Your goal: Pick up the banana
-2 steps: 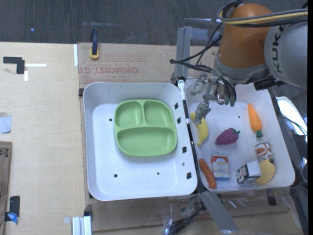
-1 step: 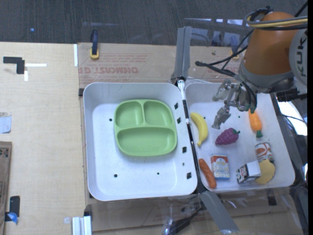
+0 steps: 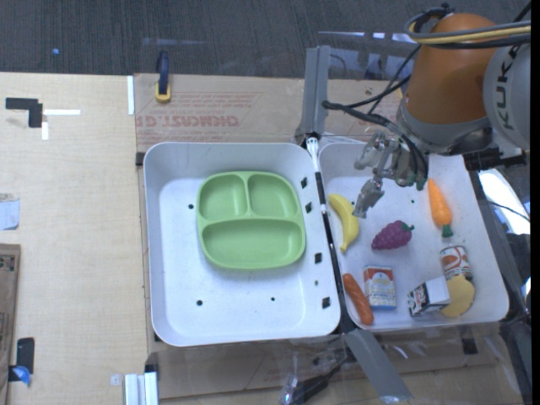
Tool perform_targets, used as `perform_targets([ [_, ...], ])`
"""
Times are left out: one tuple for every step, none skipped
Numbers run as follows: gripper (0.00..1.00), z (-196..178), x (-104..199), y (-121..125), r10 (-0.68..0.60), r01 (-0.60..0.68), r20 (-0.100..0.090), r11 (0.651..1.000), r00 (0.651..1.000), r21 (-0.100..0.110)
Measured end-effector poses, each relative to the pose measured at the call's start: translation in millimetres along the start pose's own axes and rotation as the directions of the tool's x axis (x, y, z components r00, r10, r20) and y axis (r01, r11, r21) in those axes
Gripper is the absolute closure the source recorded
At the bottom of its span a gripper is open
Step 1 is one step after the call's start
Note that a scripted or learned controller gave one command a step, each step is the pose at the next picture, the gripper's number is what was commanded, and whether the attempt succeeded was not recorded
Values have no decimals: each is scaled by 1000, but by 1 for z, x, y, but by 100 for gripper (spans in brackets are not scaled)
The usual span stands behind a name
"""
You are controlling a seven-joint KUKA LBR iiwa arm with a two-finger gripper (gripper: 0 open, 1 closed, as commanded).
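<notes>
Banana (image 3: 343,219) lies in the right bin (image 3: 494,251), by its left wall, curved, resting free. Jaws (image 3: 371,194) hang just up-right of it, open, nothing between them. Around it: purple grapes (image 3: 392,234) to the right, carrot (image 3: 438,203) farther right, small red carton (image 3: 380,286) and a red sausage-like piece (image 3: 358,299) below, a can (image 3: 454,260) w/ other packs at bottom right. Left bin (image 3: 164,251) has a green divided plate (image 3: 251,219). Desk (image 3: 67,226) is light wood; dark carpet beyond.
</notes>
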State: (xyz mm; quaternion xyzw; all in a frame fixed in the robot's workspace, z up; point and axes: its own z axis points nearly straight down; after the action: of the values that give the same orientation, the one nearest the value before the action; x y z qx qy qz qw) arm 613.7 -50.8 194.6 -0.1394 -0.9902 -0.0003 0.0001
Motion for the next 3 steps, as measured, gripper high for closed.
perform_targets([
  [0,5,-17,3,-173,173,1,985,985,0],
  [100,-2,-19,3,-169,169,2,986,986,-1],
  [100,-9,-21,3,-165,165,4,986,986,-3],
])
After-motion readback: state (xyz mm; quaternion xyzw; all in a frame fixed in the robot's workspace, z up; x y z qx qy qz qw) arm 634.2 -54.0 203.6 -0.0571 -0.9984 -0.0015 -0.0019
